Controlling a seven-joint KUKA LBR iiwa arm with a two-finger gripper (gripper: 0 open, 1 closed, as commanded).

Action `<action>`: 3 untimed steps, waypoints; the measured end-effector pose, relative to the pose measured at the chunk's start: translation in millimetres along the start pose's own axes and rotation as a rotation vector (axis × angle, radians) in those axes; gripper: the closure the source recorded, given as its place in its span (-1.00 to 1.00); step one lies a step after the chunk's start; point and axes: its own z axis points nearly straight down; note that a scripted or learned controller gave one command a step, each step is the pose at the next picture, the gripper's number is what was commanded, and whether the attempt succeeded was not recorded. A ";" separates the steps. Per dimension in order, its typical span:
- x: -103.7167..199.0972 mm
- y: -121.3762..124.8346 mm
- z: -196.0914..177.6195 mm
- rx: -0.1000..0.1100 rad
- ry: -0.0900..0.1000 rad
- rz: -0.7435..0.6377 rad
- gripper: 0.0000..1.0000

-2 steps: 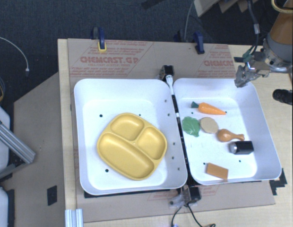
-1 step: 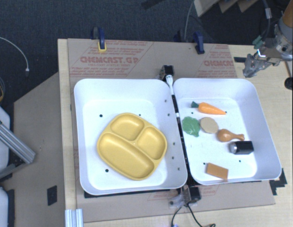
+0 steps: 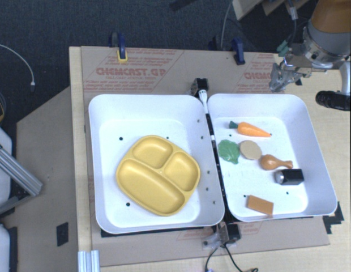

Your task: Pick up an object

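Arm up top right, gripper (image 3: 279,78) parked above the back edge of the right bin (image 3: 311,118), over the cardboard sheet, well apart from everything it could pick. Can't tell how the jaws stand, too small and cluttered there. Pickable stuff all sits in the right bin: carrot (image 3: 252,130) near the back, green leafy piece (image 3: 228,151) touching or just beside a tan round disc (image 3: 250,149), a brown drumstick-shaped thing (image 3: 273,162) just beside a black and silver block (image 3: 290,177), and an orange-brown wedge (image 3: 260,204) alone near the front. Left bin (image 3: 102,123) holds a yellow divided plate (image 3: 158,174). Risks, my guess: the middle cluster is tight, so coming down there could land on two things at once or nudge one away; carrot and drumstick look rounded and may roll or squirt out of a pinch; disc looks flat, hard to get under. The wedge sits near the front wall, fingers could hit the rim. No pick begun yet, nothing lifted. Surface: white bins on a cardboard sheet (image 3: 164,67) with red print, blue clamps (image 3: 121,44) at the back edge, pale bench, dark carpet beyond, cables trailing.
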 end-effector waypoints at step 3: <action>173.6 -8.1 43.3 0.005 0.000 0.001 1.00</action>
